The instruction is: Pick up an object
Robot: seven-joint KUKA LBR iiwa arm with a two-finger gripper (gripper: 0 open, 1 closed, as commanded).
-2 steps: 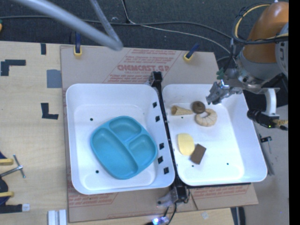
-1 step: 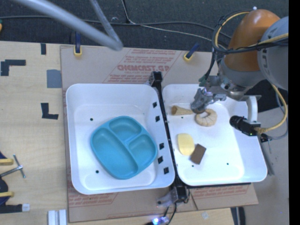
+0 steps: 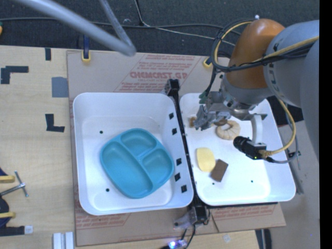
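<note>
The grey KUKA arm with its orange band (image 3: 257, 45) reaches in from the right and bends down over the far part of the right bin. Under it lies the brown cardboard sheet (image 3: 155, 71) printed with red lettering, spread across the pale wooden bench (image 3: 31, 139).

Two shallow white plastic bins sit side by side on the sheet, touching along a black divider. The left bin (image 3: 85, 113) holds a light blue plastic plate with three compartments (image 3: 137, 162), lying flat and turned at an angle, near the bin's middle.

The right bin (image 3: 270, 185) holds the loose pieces. The two-finger gripper (image 3: 207, 119) hangs low over the far left corner of this bin; whether its fingers are spread or closed cannot be told, since the dark metal parts blur together there. Just right of the gripper lies a beige ring-shaped piece like a small doughnut (image 3: 227, 130), partly under the wrist. A small brownish object (image 3: 192, 122) lies just left of the fingers, too small to make out. Nearer, a pale yellow rounded block (image 3: 205, 159) rests close to the divider, and a dark brown rectangular block (image 3: 219, 170) lies just beside it on the right, tilted. A black cable with a connector (image 3: 248, 147) hangs from the wrist over the bin's middle.
</note>
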